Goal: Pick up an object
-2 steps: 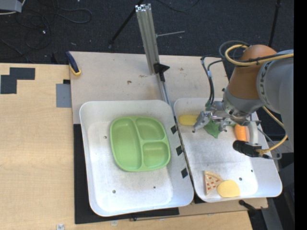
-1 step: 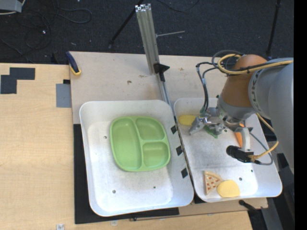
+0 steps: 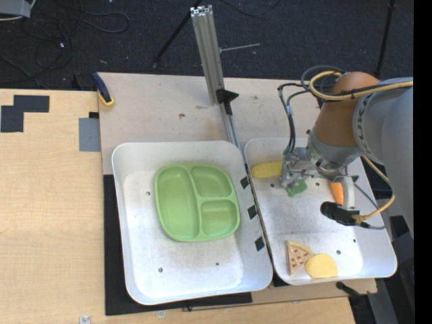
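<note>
Green piece under the gripper, right bin.

You'll find the small green object [image 3: 295, 189] near the right bin's [image 3: 378, 262] far end, just below the gripper [image 3: 294, 174], beside a yellow item [image 3: 266, 171]. You can't tell how the fingers stand. The green divided plate [image 3: 197, 202] lies in the left bin [image 3: 135, 275].

lab — cabled arm [image 3: 378, 120], white bins [image 3: 135, 262]

A single fixed camera looks down at a slant from above the bench [image 3: 169, 106]. Both white bins [image 3: 135, 248] sit mid-frame; the arm [image 3: 378, 120] enters from 3 o'clock.
</note>
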Controlling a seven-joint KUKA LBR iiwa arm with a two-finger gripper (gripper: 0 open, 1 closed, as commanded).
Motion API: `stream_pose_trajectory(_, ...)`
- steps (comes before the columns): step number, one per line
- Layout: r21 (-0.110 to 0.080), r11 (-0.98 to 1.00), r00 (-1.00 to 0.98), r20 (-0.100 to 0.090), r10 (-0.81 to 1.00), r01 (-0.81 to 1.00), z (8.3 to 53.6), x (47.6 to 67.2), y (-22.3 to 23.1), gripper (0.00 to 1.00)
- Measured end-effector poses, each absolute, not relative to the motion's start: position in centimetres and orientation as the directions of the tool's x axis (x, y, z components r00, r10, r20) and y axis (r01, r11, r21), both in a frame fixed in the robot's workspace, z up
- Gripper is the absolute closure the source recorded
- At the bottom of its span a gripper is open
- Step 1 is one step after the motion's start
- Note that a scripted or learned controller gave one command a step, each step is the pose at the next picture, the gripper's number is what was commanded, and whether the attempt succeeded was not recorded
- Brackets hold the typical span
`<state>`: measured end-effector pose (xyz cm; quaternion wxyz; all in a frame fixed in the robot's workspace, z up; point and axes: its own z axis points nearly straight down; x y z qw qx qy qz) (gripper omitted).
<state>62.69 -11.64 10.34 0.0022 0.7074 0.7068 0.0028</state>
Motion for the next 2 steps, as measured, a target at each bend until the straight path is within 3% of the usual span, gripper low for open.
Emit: stream_pose_trajectory(2, 0.003, 0.001, -0.001, -0.001, 1.0, 1.0, 21.8, 62.3, -12.0, 1.0)
